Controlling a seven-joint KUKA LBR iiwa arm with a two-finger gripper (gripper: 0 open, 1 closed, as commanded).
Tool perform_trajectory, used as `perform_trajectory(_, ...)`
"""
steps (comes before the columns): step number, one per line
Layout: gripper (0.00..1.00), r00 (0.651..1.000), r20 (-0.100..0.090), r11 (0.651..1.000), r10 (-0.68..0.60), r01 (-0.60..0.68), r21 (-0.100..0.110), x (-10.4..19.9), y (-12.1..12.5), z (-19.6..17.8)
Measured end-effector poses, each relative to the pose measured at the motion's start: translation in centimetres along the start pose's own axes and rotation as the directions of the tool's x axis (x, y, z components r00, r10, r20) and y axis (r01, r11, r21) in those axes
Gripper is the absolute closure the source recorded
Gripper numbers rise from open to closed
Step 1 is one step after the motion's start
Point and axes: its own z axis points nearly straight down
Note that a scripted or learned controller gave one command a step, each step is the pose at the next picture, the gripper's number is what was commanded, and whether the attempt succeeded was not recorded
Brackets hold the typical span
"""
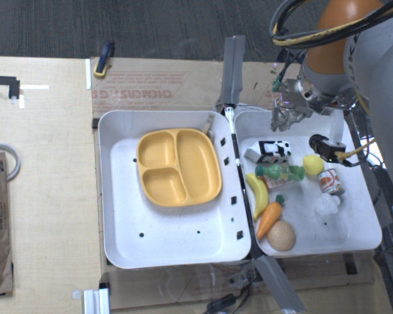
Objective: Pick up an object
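Egg (281, 235), carrot (268, 218) well below gripper (283, 124).

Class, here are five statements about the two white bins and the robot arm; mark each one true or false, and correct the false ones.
1. The yellow divided plate lies in the left bin. True.
2. The carrot sits on the plate. False: it lies in the right bin, beside the banana.
3. The gripper hangs over the far end of the right bin. True.
4. The lemon lies in the left bin. False: it is in the right bin, near the small can.
5. The plate has five compartments. False: it has three.
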Motion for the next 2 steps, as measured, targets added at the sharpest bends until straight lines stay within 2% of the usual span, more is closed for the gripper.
perform_trajectory(1,1.00,1.000,0.000,1.000,-0.023,0.023,0.001,-0.6,-0.8,2.0)
perform_trajectory(2,1.00,1.000,-0.001,1.000,-0.020,0.020,0.001,-6.7,-1.4,5.4)
